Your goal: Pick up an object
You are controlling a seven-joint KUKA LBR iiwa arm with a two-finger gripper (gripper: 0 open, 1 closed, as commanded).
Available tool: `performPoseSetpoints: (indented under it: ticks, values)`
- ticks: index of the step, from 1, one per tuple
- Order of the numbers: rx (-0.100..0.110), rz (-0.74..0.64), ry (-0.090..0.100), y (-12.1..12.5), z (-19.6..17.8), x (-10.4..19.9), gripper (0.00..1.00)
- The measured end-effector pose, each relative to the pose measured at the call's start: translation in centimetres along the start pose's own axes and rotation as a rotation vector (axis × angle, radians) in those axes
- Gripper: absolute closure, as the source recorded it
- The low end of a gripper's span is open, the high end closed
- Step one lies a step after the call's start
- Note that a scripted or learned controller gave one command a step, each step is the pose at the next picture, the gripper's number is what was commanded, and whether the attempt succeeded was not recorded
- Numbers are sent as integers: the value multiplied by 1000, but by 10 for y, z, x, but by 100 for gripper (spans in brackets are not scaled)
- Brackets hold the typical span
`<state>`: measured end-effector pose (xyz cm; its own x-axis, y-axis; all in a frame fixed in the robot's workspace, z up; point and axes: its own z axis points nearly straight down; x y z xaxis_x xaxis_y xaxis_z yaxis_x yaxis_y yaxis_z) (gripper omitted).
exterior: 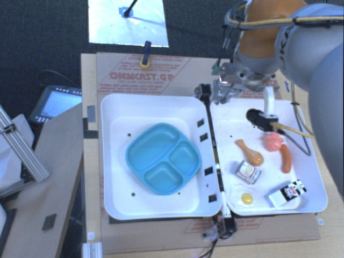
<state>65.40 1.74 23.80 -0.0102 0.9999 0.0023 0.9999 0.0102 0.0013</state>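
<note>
My gripper (221, 94) hangs over the far left corner of the right bin (314, 200), close to the divider between the bins. Nothing shows between its tips. Toys lie in the right bin, nearer the camera than the gripper: an orange drumstick (250, 152), a pink lump (273, 141), a red-orange sausage (286, 158), a small tin (248, 172), a fried egg (246, 199) and a black-and-white patterned box (286, 192). The left bin (110, 112) holds a blue divided plate (163, 158).
The bulky grey arm (309, 42) with its orange band covers the upper right of the view. A yellow clip (145, 62) and a shiny sheet (128, 15) lie beyond the bins. A tablet (54, 106) sits off to the left.
</note>
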Motion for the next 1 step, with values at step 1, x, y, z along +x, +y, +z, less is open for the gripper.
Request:
performPoseSetpoints:
  ticks: [1]
  values:
    - [-2,0,1,5,-3,61,100]
